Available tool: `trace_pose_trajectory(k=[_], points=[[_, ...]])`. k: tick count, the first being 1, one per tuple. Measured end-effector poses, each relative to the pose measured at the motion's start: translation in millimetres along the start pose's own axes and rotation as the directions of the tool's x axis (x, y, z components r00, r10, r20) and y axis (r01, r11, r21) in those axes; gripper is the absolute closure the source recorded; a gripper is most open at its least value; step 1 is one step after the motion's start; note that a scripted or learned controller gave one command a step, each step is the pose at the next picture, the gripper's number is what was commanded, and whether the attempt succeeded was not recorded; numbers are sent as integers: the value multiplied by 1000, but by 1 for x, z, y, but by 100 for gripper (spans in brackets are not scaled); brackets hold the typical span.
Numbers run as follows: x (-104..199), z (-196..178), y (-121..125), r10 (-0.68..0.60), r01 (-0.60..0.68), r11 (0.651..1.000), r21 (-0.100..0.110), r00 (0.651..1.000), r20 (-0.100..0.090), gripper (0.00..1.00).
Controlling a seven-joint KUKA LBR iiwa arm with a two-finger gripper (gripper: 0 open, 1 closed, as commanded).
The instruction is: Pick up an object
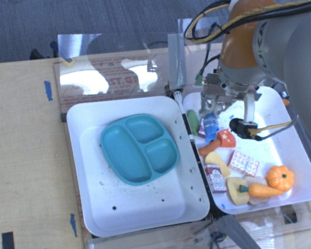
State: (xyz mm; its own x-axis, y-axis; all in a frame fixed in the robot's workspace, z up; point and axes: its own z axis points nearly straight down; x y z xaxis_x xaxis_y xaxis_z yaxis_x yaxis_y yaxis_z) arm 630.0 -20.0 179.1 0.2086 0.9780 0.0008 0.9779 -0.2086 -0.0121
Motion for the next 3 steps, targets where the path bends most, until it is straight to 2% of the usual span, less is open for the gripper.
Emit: trace_pose_trajectory(k=[1, 2, 3], points=[[28, -28, 31, 169, -168, 986, -7, 986, 2, 100], [75, -25, 20, 255, -255, 967, -6, 967, 2, 100], [76, -2, 19, 297, -297, 955, -2, 955, 6, 100]])
